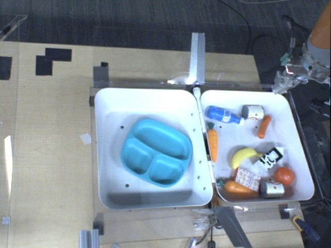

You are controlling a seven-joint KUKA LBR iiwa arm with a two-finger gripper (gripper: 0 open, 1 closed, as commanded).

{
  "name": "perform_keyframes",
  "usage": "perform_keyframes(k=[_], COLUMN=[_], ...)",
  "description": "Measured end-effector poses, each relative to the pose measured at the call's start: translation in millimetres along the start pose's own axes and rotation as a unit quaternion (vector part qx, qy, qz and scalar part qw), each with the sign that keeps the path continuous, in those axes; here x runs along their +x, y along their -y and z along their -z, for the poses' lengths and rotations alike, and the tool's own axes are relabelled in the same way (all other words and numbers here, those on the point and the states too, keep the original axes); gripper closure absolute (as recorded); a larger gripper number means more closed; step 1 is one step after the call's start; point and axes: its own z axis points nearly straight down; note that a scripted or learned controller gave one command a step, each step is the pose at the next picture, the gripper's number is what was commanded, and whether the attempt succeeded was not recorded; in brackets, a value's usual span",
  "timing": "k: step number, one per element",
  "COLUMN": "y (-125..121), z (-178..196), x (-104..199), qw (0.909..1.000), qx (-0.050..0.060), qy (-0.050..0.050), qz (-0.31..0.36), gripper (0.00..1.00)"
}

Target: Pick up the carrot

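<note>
A small orange carrot (212, 145) with a green top lies along the left wall of the right bin (296, 138), pointing toward the front. A fatter orange carrot-like piece (238, 188) rests at that bin's front edge. My gripper (284, 80) hovers over the bin's far right corner, well away from both and high above the contents. Nothing shows beneath it.
The right bin also holds a blue bottle (223, 114), a small can (253, 111), a slim orange-red piece (264, 126), a banana (244, 155), a tomato (284, 175) and a patterned box (247, 179). The left bin (108, 138) holds a blue divided tray (155, 151).
</note>
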Motion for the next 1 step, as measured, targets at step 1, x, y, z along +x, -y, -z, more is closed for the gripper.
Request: perform_keyframes(k=[1], y=[-2.4], z=[12.5], x=[1.8], qw=[1.0000], qx=[-0.004], qy=[0.001], qz=[0.004], gripper=[1.00])
